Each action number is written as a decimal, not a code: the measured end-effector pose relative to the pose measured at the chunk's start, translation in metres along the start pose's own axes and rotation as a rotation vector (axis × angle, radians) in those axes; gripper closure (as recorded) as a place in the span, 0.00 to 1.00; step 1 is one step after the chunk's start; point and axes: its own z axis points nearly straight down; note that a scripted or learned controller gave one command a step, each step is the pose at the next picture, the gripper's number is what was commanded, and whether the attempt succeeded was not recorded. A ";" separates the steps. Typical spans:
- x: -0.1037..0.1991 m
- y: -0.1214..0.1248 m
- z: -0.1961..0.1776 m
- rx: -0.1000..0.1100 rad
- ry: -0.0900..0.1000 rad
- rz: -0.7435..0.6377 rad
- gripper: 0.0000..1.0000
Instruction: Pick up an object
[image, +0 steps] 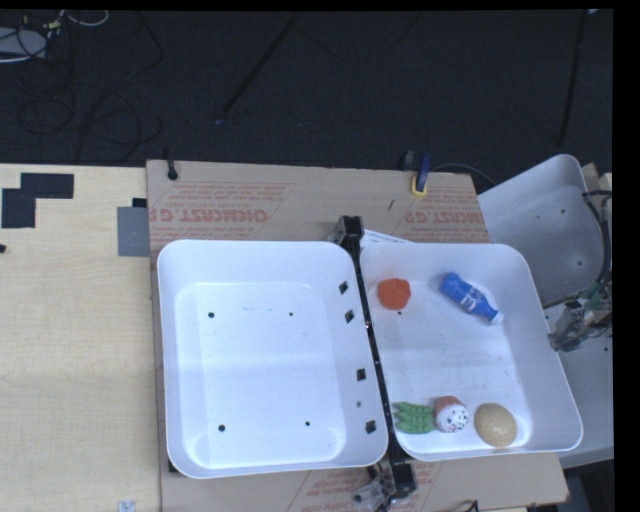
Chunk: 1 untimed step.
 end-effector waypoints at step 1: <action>0.001 0.008 0.048 0.001 0.001 0.000 1.00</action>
